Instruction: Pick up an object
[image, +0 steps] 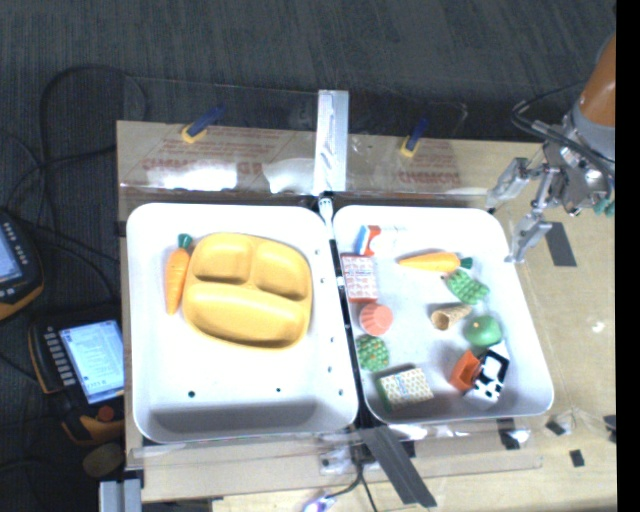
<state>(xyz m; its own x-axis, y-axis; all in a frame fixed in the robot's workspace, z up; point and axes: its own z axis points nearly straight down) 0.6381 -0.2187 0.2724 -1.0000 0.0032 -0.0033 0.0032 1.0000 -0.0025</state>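
Two shallow white bins sit side by side on the bench (585, 330). The left bin (150, 400) holds a yellow sectioned tray (246, 288) toward its upper half, with a toy carrot (176, 275) lying just beside the tray's left edge, green top pointing up the frame.

The right bin (530, 385) is the busy one. Along its left side, top to bottom: a small blue-and-red piece (366, 240), a red-and-white packet (359, 277), a round pinkish piece (376, 319), a green patterned piece (371, 351) and a pale patterned block (405, 384) near the bottom. A second carrot (430, 262) lies crosswise near the top, with a green textured piece (466, 288) below its leafy end, then a small cone (449, 317), a green apple-like ball (484, 329), an orange piece (465, 370) and a black-and-white item (490, 377) (these last two touching).

The arm (602, 95) comes in at the upper right of the frame. Its pincer (525, 215) hangs over the bench just outside the right bin's upper right corner, its two fingers (528, 236) spread apart with nothing between them, well clear of every object in the bins.
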